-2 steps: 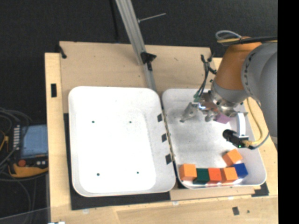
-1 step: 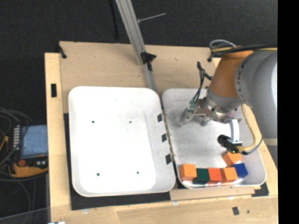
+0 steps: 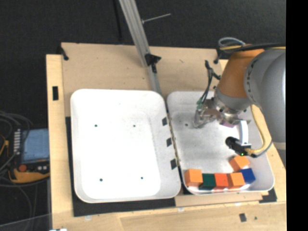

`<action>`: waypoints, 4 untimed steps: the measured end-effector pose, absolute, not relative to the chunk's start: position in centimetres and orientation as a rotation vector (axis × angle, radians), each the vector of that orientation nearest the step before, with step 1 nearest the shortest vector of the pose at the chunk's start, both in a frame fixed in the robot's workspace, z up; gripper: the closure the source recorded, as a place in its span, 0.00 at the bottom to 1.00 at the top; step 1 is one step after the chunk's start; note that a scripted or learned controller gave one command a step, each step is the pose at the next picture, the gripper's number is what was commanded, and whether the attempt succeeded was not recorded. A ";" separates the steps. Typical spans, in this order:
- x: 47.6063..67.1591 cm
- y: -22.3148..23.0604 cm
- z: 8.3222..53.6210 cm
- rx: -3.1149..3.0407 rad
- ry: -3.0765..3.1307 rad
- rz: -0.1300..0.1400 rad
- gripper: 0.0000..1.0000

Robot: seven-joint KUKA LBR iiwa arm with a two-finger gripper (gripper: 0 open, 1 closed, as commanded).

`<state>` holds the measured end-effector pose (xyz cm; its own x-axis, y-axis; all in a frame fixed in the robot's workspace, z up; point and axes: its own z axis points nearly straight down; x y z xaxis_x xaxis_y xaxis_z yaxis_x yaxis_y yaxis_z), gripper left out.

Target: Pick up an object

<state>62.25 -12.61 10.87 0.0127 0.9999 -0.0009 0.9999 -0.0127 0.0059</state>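
Several small blocks lie along the near edge of the right bin: an orange block, a green block, a red-orange block, another orange block, a blue block and an orange block behind it. My gripper hangs over the far part of the right bin, well behind the blocks, pointing down at bare bin floor. Nothing shows between its fingers.
The left bin sits beside the right one, with dark clips along the shared wall. A slanted metal pole rises behind the bins. My grey arm with its orange band covers the right bin's far right corner.
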 end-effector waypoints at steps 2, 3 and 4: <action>62.2 -13.2 19.8 2.230 2.206 0.006 1.00; 62.0 -12.4 24.9 2.214 2.222 0.008 1.00; 60.8 -7.8 24.7 2.215 2.228 0.001 1.00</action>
<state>60.84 -7.77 24.74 -0.0061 1.0000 0.0004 1.0000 0.0061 0.0002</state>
